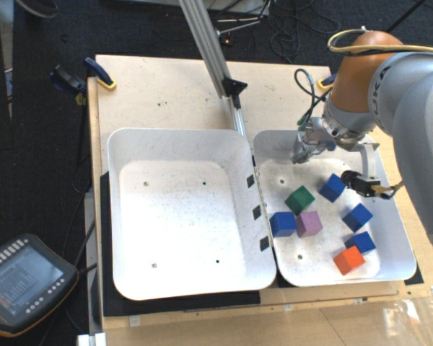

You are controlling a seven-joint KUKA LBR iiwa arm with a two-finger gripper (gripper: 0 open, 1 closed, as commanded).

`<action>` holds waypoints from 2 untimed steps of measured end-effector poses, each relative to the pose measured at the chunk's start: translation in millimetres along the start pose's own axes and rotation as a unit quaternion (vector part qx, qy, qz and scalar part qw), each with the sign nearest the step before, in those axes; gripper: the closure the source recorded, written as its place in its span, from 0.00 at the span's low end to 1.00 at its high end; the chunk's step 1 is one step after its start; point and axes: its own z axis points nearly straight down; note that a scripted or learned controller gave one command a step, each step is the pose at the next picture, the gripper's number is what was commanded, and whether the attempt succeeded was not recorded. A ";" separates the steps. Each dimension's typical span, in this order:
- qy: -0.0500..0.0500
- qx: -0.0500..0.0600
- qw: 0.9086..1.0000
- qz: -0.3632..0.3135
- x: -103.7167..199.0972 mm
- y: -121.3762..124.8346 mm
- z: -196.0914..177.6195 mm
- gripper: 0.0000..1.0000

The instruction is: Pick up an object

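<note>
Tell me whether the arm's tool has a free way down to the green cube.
Probably yes: the tool hangs above the right white bin, and the green cube lies uncovered, though the purple cube touches it.

We find no readable text, label, brand, number or sign anywhere. Handheld pendant [18, 285] at lower left of frame has lit screen, but we make out only blurred lines, no legible characters. Small dark tabs [258, 211] along seam between bins at centre bear no marks we can read. Blocks at lower right show plain faces.
</note>
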 end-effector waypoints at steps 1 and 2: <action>0.000 -0.003 1.000 0.000 4.3 -1.8 -63.0 1.00; 0.000 -0.001 1.000 0.000 4.3 -0.3 -98.2 1.00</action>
